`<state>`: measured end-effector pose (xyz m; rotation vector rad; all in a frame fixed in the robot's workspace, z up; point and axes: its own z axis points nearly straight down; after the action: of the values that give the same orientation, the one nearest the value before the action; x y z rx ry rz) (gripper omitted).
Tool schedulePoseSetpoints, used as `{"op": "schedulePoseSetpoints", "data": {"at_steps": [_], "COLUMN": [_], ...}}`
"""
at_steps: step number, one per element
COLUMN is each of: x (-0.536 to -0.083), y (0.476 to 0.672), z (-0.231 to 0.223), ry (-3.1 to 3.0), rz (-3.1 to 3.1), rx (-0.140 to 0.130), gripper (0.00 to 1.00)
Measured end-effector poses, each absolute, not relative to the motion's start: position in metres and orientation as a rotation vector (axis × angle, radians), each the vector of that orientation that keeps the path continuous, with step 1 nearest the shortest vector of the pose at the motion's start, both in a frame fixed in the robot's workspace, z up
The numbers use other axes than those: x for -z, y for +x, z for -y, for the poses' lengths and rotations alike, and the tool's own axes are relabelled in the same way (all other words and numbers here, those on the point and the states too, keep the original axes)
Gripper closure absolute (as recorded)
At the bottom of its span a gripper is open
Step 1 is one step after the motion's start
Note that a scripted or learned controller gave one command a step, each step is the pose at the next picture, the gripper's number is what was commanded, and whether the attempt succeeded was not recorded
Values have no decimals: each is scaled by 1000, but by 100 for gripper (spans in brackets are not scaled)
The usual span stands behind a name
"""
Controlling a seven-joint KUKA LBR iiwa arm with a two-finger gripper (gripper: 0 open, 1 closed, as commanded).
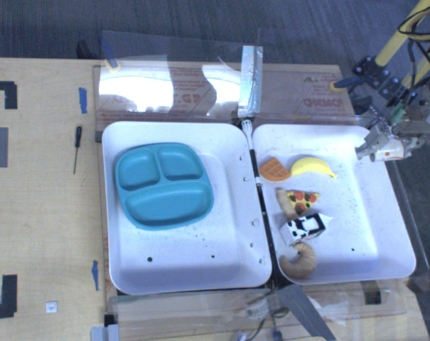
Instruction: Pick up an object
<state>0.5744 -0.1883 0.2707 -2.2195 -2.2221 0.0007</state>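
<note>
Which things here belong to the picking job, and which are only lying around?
For the job:
banana
orange wedge
pizza slice
black-and-white toy
brown croissant
gripper
right bin

Lying about:
blue divided plate
left bin
screwdriver

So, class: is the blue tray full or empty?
Empty. The blue tray lies flat in the left bin, and all three of its compartments show bare blue.

A smooth, matt blue plastic divided tray point(163, 185) is seen in a glossy white plastic bin point(229, 261); pale matt wood forms the bench point(37, 226).
</note>
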Motion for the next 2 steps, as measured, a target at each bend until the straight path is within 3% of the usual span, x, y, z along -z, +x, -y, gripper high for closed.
{"op": "schedulePoseSetpoints", "data": {"at_steps": [1,2], "x": [-148,-97], "y": [489,510], "z": [192,205], "ry": [-2268,-2318], "rz": [2159,2111], "rx": [-10,15], "gripper": [0,0]}}
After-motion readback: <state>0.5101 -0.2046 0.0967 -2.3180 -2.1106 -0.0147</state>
